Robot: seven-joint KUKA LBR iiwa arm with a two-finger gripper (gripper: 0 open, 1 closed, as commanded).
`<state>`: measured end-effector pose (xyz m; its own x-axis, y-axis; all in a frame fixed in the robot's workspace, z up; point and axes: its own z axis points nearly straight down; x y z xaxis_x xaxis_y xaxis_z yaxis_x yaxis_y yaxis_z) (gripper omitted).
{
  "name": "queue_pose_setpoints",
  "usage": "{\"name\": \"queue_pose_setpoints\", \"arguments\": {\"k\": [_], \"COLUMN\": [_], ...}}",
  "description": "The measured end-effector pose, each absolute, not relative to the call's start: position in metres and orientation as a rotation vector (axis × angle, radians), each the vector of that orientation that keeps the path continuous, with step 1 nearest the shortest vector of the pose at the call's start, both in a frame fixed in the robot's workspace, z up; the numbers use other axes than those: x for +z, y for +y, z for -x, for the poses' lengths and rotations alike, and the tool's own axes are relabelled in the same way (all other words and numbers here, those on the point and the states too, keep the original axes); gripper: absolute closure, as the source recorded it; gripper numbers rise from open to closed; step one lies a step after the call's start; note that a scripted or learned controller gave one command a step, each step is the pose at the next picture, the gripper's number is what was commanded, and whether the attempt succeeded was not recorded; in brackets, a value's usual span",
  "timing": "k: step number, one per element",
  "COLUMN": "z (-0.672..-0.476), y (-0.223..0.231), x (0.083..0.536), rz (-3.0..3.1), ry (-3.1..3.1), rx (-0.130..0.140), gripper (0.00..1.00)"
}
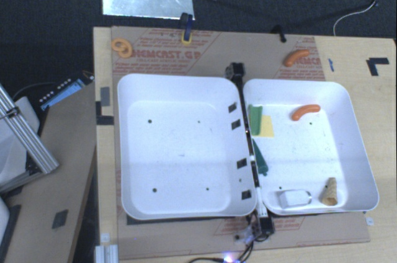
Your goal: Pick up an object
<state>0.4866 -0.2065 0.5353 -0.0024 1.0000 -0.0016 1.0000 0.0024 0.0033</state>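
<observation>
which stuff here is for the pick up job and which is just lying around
For the job, in the right bin:
orange sausage
yellow and green sponge
dark green piece
white block
tan cone

Just lying about, on the bench outside the bins:
second orange sausage
orange ring
yellow and blue clamp

metal frame [22,138]: cut off by the picture's left edge | green strip [255,138]: partly tucked under the right bin's [360,150] left rim | whitish object [294,198] near that bin's front edge: too blurred to identify
</observation>
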Motion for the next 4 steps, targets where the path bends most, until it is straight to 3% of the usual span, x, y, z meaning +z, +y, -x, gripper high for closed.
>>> {"name": "queue_pose_setpoints", "arguments": {"k": [4], "z": [-0.4866], "y": [-0.2065], "x": [0.5353], "rz": [-2.216], "ry": [2.222], "rx": [0.002], "gripper": [1.00]}}
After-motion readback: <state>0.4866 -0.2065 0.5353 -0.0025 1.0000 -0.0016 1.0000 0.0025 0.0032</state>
